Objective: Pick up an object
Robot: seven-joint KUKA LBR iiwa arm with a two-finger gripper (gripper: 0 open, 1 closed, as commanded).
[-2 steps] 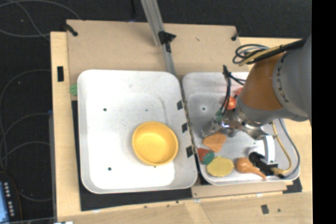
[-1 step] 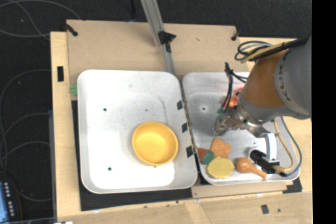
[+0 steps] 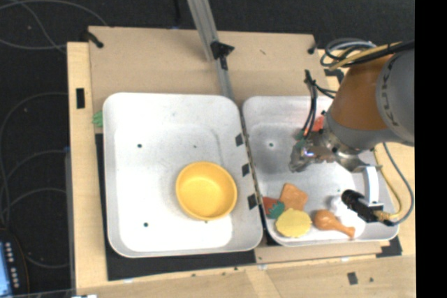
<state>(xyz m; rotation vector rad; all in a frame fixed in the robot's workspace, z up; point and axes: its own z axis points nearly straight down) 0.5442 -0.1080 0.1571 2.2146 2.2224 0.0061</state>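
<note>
In the right bin (image 3: 272, 115), my gripper (image 3: 300, 158) hangs low over bare floor near the middle. Toys lie along that bin's front edge: an orange wedge (image 3: 293, 196), a yellow round piece (image 3: 293, 222), a tan drumstick (image 3: 332, 222), and a small red piece (image 3: 269, 204) beside a green one (image 3: 277, 210). A red thing (image 3: 319, 123) peeks out behind the wrist, mostly hidden by the arm. Nothing shows in the gripper's grasp.
A yellow bowl (image 3: 205, 190) stands in the left bin (image 3: 140, 122), toward its front right. A metal pole (image 3: 199, 0) slants in from the top to the bins' shared back corner. The divider between the bins runs at about mid-view.
</note>
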